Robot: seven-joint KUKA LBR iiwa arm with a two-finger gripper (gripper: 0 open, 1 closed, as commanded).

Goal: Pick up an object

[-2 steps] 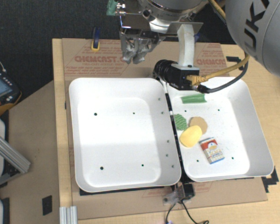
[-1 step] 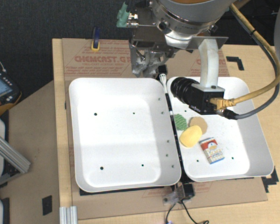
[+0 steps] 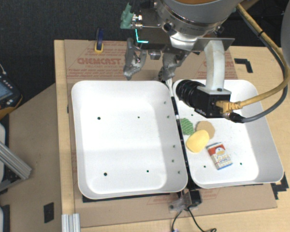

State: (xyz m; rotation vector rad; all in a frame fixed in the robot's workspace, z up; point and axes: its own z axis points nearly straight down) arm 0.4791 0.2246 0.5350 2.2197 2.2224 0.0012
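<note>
My gripper [image 3: 149, 66] hangs above the far edge of the left bin [image 3: 87, 129], its two grey fingers [image 3: 132, 64] spread apart with nothing between them. In the right bin [image 3: 261, 144] lie a yellow lemon-like object [image 3: 197, 141], a tan round object [image 3: 206, 128] just behind it, a green textured piece [image 3: 186, 126] by the dividing wall, and a small red and white box [image 3: 219, 155] toward the front. All of these lie well to the right of and nearer the camera than the gripper.
A black cylindrical unit [image 3: 199, 98] on a white bracket, with a yellow cable [image 3: 261, 94], overhangs the back of the right bin. A blue and yellow clip [image 3: 99, 41] sits on the cardboard behind the left bin.
</note>
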